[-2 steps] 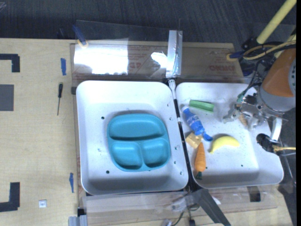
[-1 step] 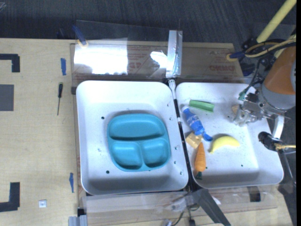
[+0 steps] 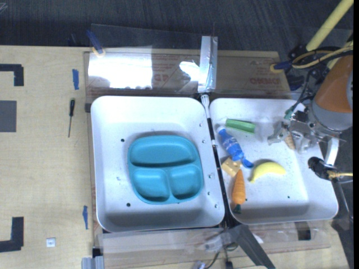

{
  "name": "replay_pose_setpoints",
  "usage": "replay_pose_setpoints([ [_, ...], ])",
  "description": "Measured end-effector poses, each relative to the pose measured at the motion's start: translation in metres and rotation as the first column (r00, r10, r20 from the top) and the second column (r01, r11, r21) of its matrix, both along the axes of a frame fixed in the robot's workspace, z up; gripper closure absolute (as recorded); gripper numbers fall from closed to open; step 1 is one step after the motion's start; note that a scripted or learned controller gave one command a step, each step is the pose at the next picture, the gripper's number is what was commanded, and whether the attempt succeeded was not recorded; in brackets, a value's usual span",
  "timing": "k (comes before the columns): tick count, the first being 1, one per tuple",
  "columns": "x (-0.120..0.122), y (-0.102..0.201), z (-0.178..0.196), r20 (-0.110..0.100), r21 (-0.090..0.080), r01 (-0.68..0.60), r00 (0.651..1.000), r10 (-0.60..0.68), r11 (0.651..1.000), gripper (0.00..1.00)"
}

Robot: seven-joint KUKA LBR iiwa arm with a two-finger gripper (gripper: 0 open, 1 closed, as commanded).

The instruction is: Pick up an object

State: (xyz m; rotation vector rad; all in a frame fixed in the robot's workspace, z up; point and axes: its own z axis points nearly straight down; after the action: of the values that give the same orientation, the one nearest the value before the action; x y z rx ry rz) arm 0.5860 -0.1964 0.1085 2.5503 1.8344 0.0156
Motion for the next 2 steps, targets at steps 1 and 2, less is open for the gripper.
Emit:
replay_pose_setpoints([
  [1, 0.000, 0.000, 0.000, 0.000, 0.000, 0.000, 1.000, 0.000, 1.000, 0.00],
  [2, 0.046, -0.006, -0.020, -0.002, 0.009, -0.147, 0.989, 0.148, 0.989, 0.00],
])
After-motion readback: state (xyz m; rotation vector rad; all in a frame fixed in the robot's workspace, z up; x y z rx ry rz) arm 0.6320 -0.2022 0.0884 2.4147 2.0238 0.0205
